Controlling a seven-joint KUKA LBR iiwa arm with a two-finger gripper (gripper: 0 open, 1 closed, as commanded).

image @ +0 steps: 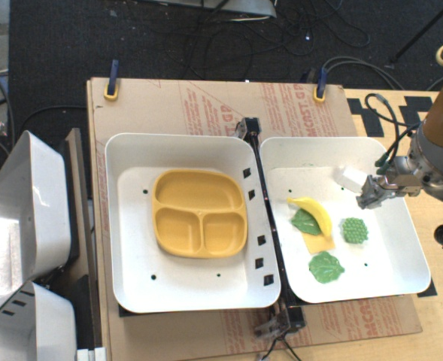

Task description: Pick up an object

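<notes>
My gripper [371, 195] hangs over the right bin [409, 277], above the broccoli [355, 230]; its grip I cannot tell

Only print I see is red lettering on the cardboard sheet [229, 100] covering the tabletop: repeated upside-down marks near its far edge, more along the near edge below the right bin [402, 277]. Too small and inverted from my feed to read with any confidence. No labels on bins or tray

Robotics lab: clamped board [229, 100], loose cables [229, 40].
</notes>
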